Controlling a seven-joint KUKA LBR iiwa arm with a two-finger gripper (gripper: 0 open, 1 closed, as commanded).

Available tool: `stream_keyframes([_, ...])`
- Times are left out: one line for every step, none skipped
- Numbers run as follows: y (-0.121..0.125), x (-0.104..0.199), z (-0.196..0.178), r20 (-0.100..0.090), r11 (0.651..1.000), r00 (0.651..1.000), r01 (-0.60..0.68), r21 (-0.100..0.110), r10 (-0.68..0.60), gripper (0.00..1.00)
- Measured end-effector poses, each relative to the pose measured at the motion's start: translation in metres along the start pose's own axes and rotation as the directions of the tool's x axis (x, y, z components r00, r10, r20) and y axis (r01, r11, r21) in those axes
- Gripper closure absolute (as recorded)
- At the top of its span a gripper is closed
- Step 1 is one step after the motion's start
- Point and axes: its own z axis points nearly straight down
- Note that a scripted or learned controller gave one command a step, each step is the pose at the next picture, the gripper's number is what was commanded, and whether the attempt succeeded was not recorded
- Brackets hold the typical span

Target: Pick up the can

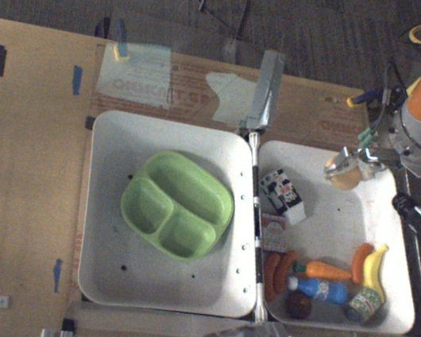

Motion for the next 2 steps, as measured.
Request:
stream_keyframes([0.032, -0.025, -0.054, 0.002, 0.939, 0.939, -0.345, 0.002, 0.345, 1.0])
stream_keyframes([0.024, -0.057, -0.04, 0.001, 0.95, 0.95, -0.312, 0.004, 0.312, 1.0])
